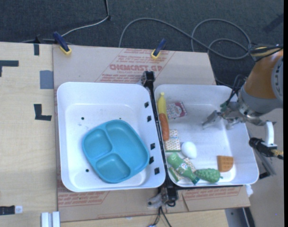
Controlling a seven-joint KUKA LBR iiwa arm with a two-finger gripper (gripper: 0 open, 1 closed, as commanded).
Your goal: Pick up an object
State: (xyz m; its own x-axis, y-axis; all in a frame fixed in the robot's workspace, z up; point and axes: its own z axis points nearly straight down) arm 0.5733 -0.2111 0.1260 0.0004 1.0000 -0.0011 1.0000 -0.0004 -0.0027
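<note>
While gripper (215,119) hovers, smooth white egg (189,149) lies below.

Arm (263,86) at right edge of frame: rounded grey housings, broad orange band above the wrist, upper right. Below the band a grey collar, then a darker metal wrist block with a small green spot. Gripper (211,120) is dull grey metal with slim fingers. Thin dark cable loops beside the wrist; white bracket with black fitting at lower right
</note>
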